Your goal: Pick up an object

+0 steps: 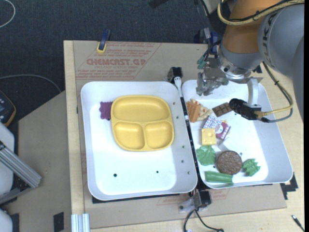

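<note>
We see the gripper (206, 87) at the right bin's (275, 144) far-left corner, grip state indiscernible; nothing lifted yet.

My gripper (208, 85) hangs over the far left corner of the right bin (275, 144), with bare floor beneath and along the bin's right side. Toward the near end, my path is crowded: pizza slice (195, 110), brown block (221, 109), cheese square (209, 136), wrapped sweet (222, 128), lettuce leaf (206, 155), burger patty (228, 162) and green bean (218, 177) lie close together. In the left bin (96, 168), the yellow tray (142, 121) fills the far half; the near half is open floor.
</note>
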`<action>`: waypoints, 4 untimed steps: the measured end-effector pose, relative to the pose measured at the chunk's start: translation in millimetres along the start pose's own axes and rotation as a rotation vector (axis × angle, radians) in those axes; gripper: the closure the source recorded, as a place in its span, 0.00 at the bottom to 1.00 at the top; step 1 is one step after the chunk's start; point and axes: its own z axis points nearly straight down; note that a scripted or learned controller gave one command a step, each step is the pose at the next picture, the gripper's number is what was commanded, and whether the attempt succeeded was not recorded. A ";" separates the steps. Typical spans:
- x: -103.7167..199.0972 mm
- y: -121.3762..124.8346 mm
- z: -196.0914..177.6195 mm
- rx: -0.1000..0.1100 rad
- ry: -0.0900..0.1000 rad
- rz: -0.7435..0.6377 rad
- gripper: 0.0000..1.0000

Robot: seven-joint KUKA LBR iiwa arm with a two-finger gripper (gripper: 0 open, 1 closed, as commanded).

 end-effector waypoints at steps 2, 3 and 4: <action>7.9 2.9 -16.6 -0.006 -0.001 0.001 1.00; 1.1 13.1 -3.1 -0.004 -0.003 0.004 1.00; 4.8 4.8 -16.4 -0.005 -0.001 0.002 1.00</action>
